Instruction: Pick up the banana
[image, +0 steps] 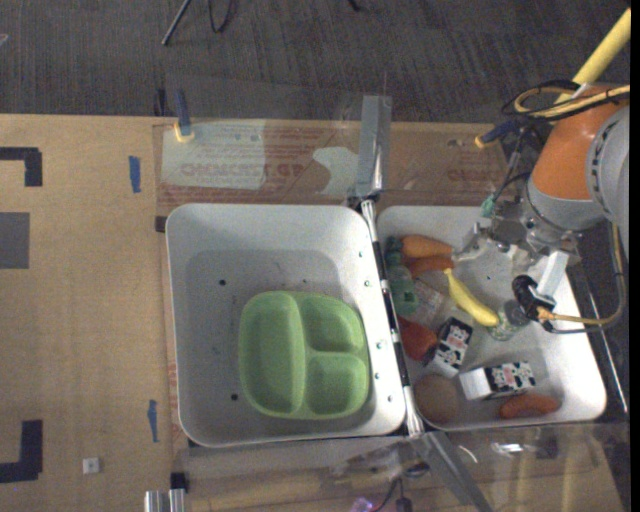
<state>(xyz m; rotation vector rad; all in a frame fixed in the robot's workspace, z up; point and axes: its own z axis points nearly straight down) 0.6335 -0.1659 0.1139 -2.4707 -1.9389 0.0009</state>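
Showing one banana (472, 300), seemingly unheld.

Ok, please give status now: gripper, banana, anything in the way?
Gripper low in right bin, beside banana. Banana lies loose on bin floor. Milk cartons and orange items crowd close around.

Two bins sit side by side on the bench (80, 300). The left bin (200, 240) holds a divided tray (303, 354) toward its near right. In the right bin (585, 385), the banana (470, 300) lies near the middle, with the gripper (500, 262) just right of it and the arm (580, 170) behind. Two cartons (453, 345) (508, 379) lie nearer than the banana. A carrot (427, 245) lies at the far left, and a sausage-like piece (530, 405) at the near edge.
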